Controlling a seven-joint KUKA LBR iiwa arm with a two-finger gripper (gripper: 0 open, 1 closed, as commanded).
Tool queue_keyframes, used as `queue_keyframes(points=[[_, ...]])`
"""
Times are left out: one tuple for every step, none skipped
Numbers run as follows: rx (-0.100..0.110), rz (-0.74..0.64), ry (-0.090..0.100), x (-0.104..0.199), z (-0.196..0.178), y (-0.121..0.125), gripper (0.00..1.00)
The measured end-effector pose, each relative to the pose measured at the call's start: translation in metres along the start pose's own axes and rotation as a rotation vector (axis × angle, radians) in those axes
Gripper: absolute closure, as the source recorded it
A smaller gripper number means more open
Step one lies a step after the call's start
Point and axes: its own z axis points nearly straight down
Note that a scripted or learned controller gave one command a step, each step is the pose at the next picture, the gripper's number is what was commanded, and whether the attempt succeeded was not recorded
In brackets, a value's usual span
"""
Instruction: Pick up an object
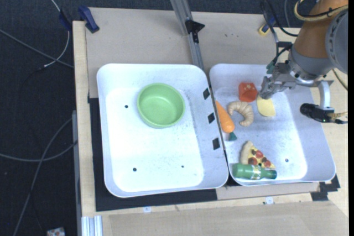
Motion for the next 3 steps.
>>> queue_keyframes(points=[[-0.012,0.0,-0.005,0.005,-0.064,-0.004,1.0],[-0.012,0.0,-0.005,0.006,-0.121,-0.003,1.0],[-0.011,0.0,-0.005,0.006,-0.165,-0.001,1.0]])
